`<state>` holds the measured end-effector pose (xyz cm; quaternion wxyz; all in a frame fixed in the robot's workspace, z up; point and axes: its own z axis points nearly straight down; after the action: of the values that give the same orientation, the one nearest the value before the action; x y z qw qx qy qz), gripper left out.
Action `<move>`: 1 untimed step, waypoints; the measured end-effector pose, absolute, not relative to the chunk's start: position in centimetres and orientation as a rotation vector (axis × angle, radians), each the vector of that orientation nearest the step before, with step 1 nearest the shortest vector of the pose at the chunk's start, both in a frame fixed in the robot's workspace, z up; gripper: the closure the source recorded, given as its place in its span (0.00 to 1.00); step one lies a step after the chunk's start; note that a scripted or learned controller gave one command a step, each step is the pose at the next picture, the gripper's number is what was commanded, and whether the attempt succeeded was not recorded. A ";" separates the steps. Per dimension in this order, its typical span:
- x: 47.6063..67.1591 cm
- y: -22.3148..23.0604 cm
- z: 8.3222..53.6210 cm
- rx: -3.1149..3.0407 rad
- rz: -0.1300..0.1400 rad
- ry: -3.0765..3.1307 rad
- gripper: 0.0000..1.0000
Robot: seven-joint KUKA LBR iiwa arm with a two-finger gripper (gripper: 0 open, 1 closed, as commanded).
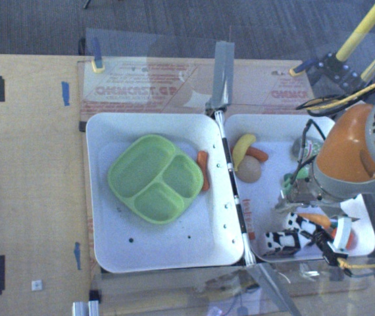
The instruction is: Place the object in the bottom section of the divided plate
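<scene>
Green divided plastic plate lies flat in the left shallow white bin, a little above that bin's middle and turned at an angle. We count three compartments in it: a long one along its upper left, a smaller one at its right and another at its lower edge. Just beside the plate's right rim, between the plate and the bin's right wall, we see a small orange carrot-shaped piece lying roughly upright in the picture; we cannot say whether it touches the rim.

The right shallow white bin holds the loose items. Near its upper left corner a yellow toy banana lies with a second orange carrot-shaped piece against its right side, and a beige egg-shaped ball sits just below them, touching or nearly touching the banana. At the lower edge of this bin we see a black-and-white patterned toy, and to its right a small piece in orange and white that is too cluttered for us to name.

The grey arm with its orange band reaches in from the right over this right bin. Its gripper hangs among cables just above the black-and-white toy, well apart from the plate. We can't make out whether the gripper is spread or pressed together, nor whether anything is pinched in it.
</scene>
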<state>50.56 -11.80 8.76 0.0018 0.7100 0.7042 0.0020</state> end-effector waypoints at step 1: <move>52.0 -7.9 24.9 1.792 0.002 2.577 1.00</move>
<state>51.95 -7.91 24.94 0.0012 0.5710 0.8210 0.0007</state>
